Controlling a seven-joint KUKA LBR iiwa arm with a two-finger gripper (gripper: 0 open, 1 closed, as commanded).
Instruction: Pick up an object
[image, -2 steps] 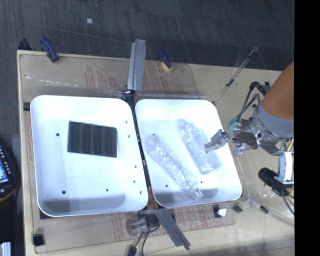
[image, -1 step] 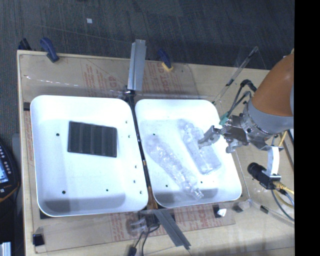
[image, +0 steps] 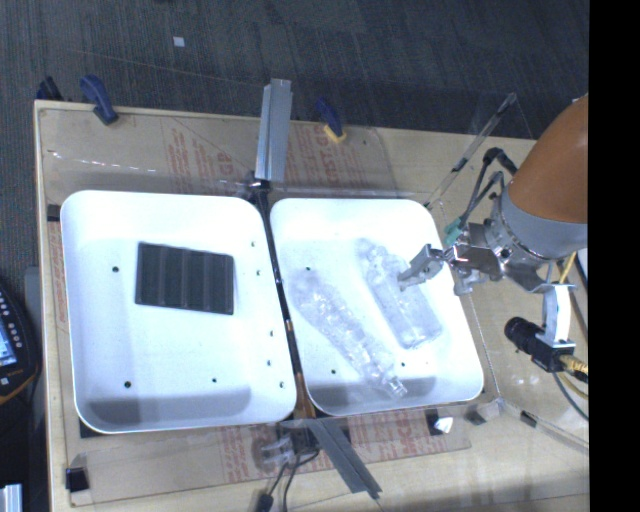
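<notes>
Two clear bottles (image: 345, 325) (image: 398, 292) in the right bin (image: 460, 372), long axes slanted upper-left to lower-right; gripper (image: 428, 265) state undeterminable.

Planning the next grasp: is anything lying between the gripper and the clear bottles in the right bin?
Nothing visible does. The gripper hovers directly over the nearer clear bottle; the second bottle lies beside it, toward the bin's middle.

Bright overhead light, white bins (image: 160, 215) glaring, soft focus, faint shadows
</notes>
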